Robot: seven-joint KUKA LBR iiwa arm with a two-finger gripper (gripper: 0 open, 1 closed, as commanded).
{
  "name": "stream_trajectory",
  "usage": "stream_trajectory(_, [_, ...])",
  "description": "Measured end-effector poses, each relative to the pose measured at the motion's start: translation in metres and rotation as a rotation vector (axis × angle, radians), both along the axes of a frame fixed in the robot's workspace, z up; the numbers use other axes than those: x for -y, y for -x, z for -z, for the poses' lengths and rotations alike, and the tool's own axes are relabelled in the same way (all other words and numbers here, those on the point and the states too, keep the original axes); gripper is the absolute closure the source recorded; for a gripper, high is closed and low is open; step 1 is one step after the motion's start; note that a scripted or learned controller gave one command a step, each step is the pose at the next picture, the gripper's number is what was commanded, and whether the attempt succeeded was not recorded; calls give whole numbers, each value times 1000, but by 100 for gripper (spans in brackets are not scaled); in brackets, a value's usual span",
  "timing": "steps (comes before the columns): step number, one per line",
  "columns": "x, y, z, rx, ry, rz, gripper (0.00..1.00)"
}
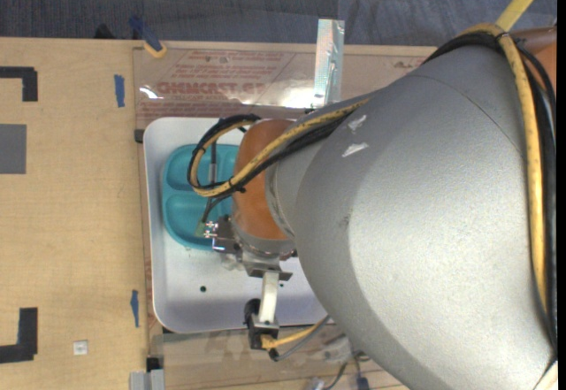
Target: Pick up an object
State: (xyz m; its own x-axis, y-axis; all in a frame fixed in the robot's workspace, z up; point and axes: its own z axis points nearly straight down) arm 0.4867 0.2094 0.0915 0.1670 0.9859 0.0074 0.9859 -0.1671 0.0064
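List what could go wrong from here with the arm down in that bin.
1. The arm covers most of the white bin, so whether the tool has caught anything cannot be checked; a missed pick could go unnoticed.
2. The teal object lies near the bin's left wall, partly under the wrist; a descent could push it against the wall instead of gripping it.
3. The looped cable hangs over the teal object and might snag.

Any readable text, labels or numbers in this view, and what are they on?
Red printed lettering on the clear plastic sheet behind the white bin: blurred by glare, not readable.
Small white square tag on the cardboard: too small to read.
Nothing else carries text, including the teal tray and the arm.
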Motion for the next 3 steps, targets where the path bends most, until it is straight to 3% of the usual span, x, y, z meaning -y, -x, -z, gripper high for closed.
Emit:
stream_trajectory(1, [-17,7,-161,-6,1,328,100])
stream_trajectory(2, [-16,8,-169,-10,6,42,100])
stream_trajectory(3, [-15,8,-141,-12,8,-214,100])
